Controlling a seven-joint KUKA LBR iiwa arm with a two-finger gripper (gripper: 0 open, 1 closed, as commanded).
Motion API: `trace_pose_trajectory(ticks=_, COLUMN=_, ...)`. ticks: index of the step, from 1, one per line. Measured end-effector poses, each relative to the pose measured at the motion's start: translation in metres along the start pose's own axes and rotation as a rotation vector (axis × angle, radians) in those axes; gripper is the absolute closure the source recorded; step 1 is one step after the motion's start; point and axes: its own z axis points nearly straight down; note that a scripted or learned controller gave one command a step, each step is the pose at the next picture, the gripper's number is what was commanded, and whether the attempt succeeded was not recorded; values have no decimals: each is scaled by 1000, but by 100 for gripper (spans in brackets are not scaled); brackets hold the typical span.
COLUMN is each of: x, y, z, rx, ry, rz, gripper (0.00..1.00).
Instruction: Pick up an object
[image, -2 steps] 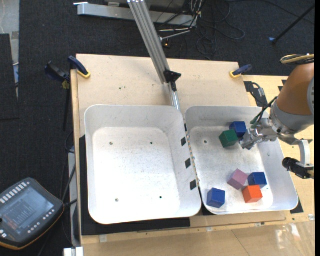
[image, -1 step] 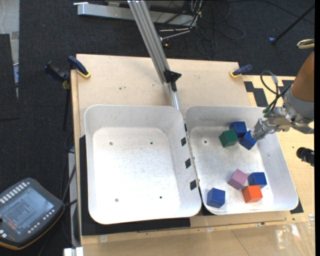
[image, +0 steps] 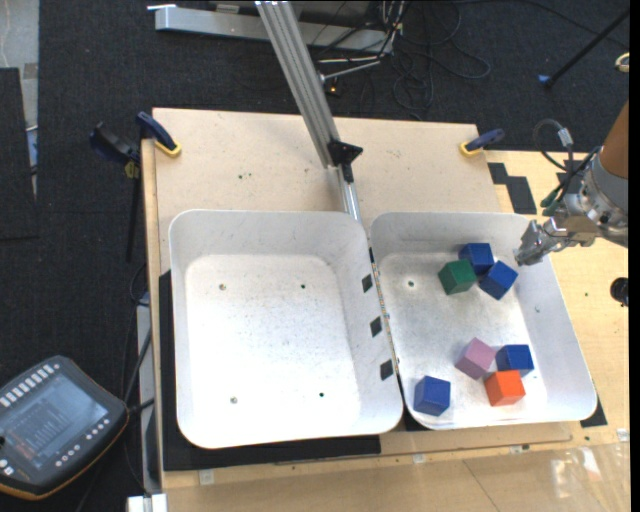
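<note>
The right bin holds several small cubes. A green cube sits near its back, touching a blue cube behind it, with another blue cube tilted just to the right. Toward the front lie a pink cube, a blue cube, an orange cube and a lone blue cube. My gripper hangs over the bin's right back rim, just right of the tilted blue cube, with nothing seen between its fingers.
The left bin lies beside the right one. A metal pole slants across the back of the bench. Clamps hold the board's back corners, and a teach pendant lies at the lower left.
</note>
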Motion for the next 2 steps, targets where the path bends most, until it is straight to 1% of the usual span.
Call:
trace_pose_trajectory(ticks=1, x=48, y=-17, z=4, rx=7, ry=4, rz=-3, gripper=100)
trace_pose_trajectory(ticks=2, x=111, y=-24, z=4, rx=7, ry=5, rz=-5, gripper=100)
